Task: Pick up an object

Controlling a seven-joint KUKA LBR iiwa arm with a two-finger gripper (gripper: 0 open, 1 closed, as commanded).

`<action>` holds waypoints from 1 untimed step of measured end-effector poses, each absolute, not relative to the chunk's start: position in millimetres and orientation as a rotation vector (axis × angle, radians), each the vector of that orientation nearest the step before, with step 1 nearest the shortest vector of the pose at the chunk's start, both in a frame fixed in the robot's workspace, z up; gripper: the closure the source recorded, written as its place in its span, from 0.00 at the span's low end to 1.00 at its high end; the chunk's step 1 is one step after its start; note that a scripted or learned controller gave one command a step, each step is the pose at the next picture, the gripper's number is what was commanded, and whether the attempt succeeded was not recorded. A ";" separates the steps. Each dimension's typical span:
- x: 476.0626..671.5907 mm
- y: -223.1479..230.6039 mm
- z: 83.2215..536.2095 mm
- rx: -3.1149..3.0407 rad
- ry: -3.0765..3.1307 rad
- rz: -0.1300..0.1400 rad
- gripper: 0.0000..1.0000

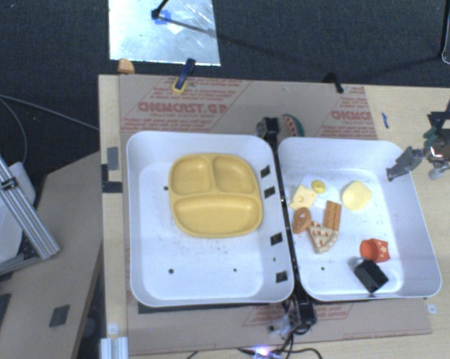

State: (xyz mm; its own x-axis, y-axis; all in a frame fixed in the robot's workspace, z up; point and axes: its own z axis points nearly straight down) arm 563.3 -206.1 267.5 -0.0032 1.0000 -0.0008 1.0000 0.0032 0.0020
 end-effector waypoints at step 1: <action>517.2 -179.3 368.7 2.207 2.221 0.011 0.00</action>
